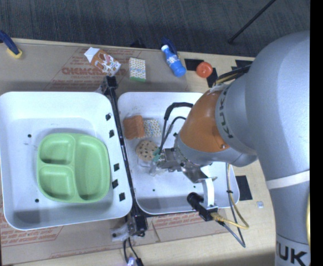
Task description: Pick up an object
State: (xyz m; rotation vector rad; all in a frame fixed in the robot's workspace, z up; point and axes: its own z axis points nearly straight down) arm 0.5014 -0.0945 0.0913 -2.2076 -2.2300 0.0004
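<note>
- The big grey arm (272,110) with its orange band (203,129) reached in from the right, over the right bin (150,204).
- Its jaws (160,160) hung low in the middle of that bin, just beside a round cookie with dark chips (145,148).
- I could not tell if the jaws were wide or narrow, because the wrist hid most of them.
- Nothing showed between them that I could be sure of.
- A brown block, like a sponge or a piece of bread (133,127), lay near the top left corner of the right bin.
- A small speckled square thing (152,128) lay touching the brown block's right side, just above the cookie.
- The left bin (11,148) held a green tray with three parts (73,168).
- Both bins sat side by side on the counter (50,65), which was covered with brown cardboard.
- Behind the bins lay a white and orange snack packet (101,61), a small pale box (137,68), a blue bottle (174,60) on its side and a small orange ball (204,68).
- A blue and yellow clamp (9,44) sat at the counter's far left corner.
</note>
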